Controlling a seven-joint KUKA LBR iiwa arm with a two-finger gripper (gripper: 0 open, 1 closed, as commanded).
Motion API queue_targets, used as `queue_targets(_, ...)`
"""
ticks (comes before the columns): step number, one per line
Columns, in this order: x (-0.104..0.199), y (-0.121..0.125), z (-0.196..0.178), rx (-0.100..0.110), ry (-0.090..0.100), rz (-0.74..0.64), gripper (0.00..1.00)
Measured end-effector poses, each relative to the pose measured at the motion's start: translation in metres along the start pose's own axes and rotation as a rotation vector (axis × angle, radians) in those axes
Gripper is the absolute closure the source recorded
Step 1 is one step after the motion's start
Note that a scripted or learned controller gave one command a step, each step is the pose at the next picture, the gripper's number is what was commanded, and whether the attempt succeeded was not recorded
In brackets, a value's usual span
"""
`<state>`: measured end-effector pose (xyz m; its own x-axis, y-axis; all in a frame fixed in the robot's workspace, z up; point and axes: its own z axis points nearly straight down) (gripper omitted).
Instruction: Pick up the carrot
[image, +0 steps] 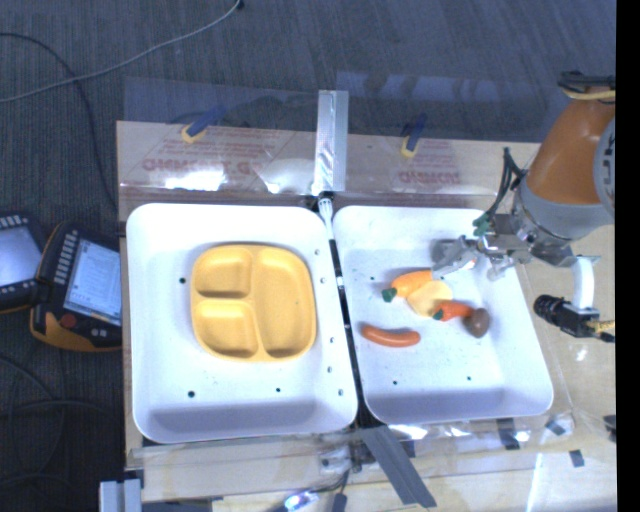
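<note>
The hand (455, 253), fingers apparently parted and holding nothing, hovers near the carrot (410, 284) (stiff, light, likely slick plastic); its thicker orange middle offers the best grip.

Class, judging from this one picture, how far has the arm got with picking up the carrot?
Done: the tool has reached over the right bin. In hand: nothing visible between its fingers. Left: the whole grasp and lift, since the carrot lies on the bin floor, beside the sausage and other play food.
</note>
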<state>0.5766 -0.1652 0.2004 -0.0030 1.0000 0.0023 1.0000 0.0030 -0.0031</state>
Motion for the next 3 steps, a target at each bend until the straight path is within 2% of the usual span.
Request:
queue_targets(1,0.039,0.038,0.086,0.003,0.0,0.345,0.0)
queue_targets(2,0.035,0.024,0.109,-0.017,-0.007,0.325,0.0)
queue_targets(3,0.036,0.025,0.099,-0.017,-0.004,0.324,1.0)
